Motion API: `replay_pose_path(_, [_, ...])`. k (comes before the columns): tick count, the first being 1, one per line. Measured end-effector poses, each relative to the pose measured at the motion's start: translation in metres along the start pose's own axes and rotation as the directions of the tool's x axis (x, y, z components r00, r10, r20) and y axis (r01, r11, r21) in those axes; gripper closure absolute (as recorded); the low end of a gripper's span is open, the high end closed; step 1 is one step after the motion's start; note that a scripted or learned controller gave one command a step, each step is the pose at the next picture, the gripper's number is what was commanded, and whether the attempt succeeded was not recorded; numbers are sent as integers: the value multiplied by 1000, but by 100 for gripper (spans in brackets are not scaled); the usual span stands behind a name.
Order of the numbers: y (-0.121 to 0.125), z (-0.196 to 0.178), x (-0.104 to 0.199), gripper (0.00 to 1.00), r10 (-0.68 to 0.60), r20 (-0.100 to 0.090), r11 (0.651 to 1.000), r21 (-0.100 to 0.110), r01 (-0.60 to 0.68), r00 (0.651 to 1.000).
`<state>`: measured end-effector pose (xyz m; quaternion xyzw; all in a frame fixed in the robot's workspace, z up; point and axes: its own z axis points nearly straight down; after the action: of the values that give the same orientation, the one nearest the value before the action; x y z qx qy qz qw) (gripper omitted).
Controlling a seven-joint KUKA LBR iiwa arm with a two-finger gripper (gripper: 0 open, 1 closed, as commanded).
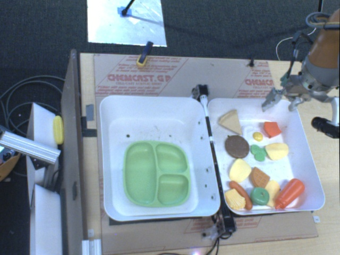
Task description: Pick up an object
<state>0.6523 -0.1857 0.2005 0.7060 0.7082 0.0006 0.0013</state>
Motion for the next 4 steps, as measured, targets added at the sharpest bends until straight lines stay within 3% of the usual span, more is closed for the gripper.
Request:
replay_pose_path(1, [-2,78,-22,0,2,0,1000,3,-2,1000])
replay_pose_path(2, [-12,117,-20,0,2,0,1000,1,-2,1000])
replay_pose_path(4, [2,115,-21,0,-1,0,1000,-2,1,1000])
